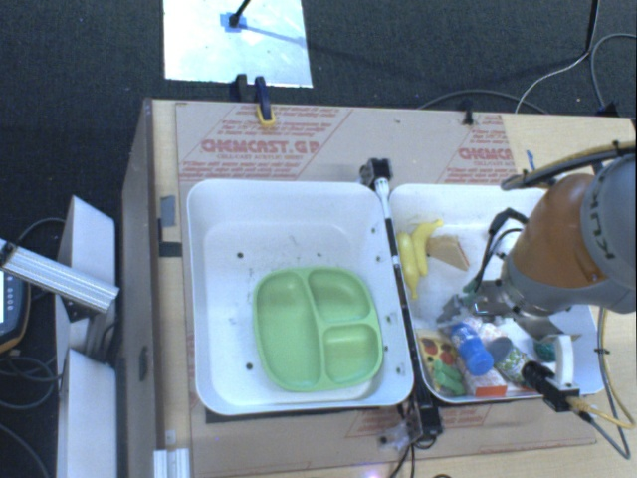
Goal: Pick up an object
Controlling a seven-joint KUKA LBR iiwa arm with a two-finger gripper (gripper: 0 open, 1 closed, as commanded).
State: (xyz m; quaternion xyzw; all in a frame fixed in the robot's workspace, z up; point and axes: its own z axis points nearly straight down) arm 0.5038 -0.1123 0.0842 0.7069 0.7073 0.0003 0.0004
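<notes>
The right bin [468,199] holds a yellow banana [415,247] at its left, a tan wedge-shaped piece [448,253] beside it, a blue bottle [471,350] near the front, and a colourful flat packet [444,363] in the front left corner. My gripper [468,307] hangs low over the middle of this bin, just above and behind the blue bottle. The arm's grey and orange wrist covers the right part of the bin. Nothing shows between the fingers.
The left bin [214,217] holds a green divided plate [318,329] in its front half. A dark greenish object [510,364] and a small teal piece [547,348] lie at the right bin's front. A divider with a white rod [390,229] separates the bins.
</notes>
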